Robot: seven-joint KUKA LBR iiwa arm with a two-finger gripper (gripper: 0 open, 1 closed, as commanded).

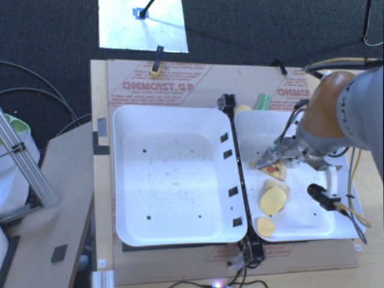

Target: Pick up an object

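step: grasp | gripper (pixel 268 159) over red-yellow toy (pixel 275 171) in right bin (pixel 312 224) | grip state: we can't tell | we descend centred, avoid yellow block (pixel 272 199)

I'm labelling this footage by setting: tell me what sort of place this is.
Probably a robotics lab's bin-picking station. A KUKA arm reaches over two shallow white bins set on a printed board, loose cables trail across dark carpet, and small yellow objects lie in the right-hand bin.
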